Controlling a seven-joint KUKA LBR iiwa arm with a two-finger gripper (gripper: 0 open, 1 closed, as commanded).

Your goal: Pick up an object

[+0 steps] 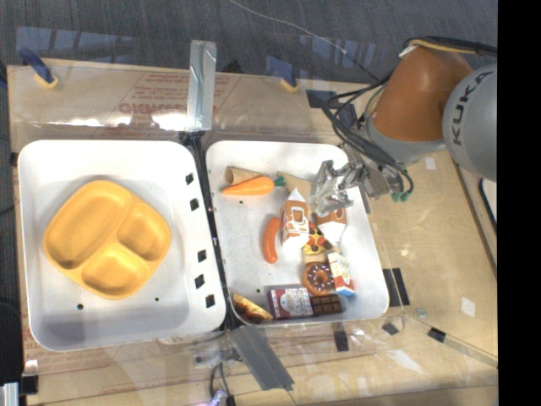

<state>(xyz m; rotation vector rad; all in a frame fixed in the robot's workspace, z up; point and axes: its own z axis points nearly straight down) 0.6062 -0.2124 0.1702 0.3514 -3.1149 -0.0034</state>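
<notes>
My gripper (328, 198) hangs over the right side of the right bin (245, 277), its metal fingers pointing down just above a white and orange carton (294, 218). Nothing shows between the fingers. In the same bin lie an orange carrot (248, 187), a red sausage (270, 238), a chocolate doughnut (319, 277), a dark snack packet (300, 302) and a bread roll (251, 309).
The left bin (51, 163) holds a yellow divided plate (107, 238). A metal clamp (201, 83) stands at the back between the bins. The arm's orange band (414, 100) and cables hang over the right bin's far right corner.
</notes>
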